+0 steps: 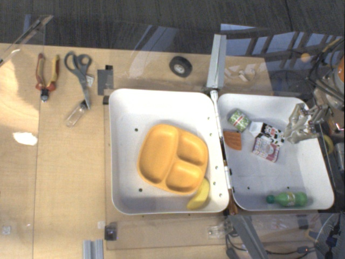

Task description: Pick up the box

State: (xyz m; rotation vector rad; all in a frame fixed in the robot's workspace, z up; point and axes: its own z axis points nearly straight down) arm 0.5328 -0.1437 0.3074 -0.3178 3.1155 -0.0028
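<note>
The box (267,142), small and flat with white, red and black print, lies in the middle of the right bin (318,196). My gripper (298,126) hangs over the right side of that bin, just to the right of the box and apart from it. Nothing shows in its grasp.
In the right bin, a green can (237,120) and a brown-orange patch (233,140) lie left of the box, and a green bottle (287,199) lies by the front wall. The left bin (121,144) holds a yellow divided tray (172,158) and a banana (199,196). Scissors (81,77), pliers (46,74) and a tape roll (180,66) lie on the bench.
</note>
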